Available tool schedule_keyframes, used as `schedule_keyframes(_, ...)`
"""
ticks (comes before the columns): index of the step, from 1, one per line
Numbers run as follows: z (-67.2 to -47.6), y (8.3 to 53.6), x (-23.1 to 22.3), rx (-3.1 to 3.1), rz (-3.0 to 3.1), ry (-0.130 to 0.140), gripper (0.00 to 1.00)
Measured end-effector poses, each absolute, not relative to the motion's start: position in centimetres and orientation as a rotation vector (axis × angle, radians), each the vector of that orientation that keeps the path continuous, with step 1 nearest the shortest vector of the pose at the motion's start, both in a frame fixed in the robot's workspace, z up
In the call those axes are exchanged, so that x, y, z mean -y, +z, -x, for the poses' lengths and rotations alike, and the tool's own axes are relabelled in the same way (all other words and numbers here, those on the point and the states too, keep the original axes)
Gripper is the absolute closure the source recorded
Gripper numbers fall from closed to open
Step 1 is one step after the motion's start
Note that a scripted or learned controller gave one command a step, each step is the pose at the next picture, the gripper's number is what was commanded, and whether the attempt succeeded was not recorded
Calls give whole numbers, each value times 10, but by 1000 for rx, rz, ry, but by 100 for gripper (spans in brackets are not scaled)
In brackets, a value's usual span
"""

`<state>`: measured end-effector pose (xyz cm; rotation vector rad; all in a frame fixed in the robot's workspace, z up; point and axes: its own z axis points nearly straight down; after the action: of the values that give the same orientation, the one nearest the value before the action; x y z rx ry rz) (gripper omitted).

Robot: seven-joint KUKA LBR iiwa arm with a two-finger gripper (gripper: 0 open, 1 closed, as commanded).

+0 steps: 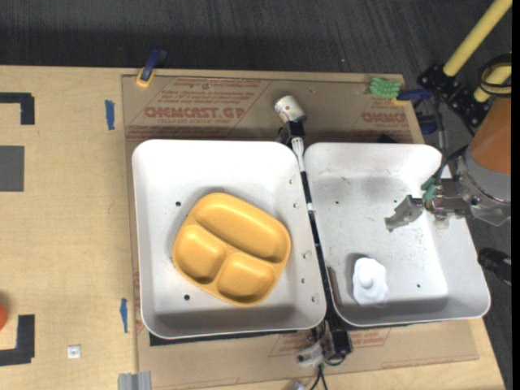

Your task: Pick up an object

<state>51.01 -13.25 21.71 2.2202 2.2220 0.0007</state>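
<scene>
2 shallow white bins side by side on bench. Left bin (pixel 154 218): 1 yellow 3-compartment tray (pixel 231 246), lying flat near centre. Right bin (pixel 463 287): 1 small white bottle (pixel 370 281) near front-left corner. Gripper (pixel 402 214) over right bin's right half — well apart from bottle, nothing between fingers; spread or pressed together, cannot tell.

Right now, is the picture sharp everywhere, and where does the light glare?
In the camera view the yellow moulded plastic tray looks sharp with soft sheen on its humps; the small white plastic bottle nearly washes out against the bright right-hand white bin; the gripper looks slightly blurred.
</scene>
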Motion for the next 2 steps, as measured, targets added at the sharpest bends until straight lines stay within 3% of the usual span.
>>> schedule_keyframes(1, -500, 86, 92, -2290, -2151, 1, 0)
schedule_keyframes(2, -501, 96, 91, -2289, -2151, 4, 100)
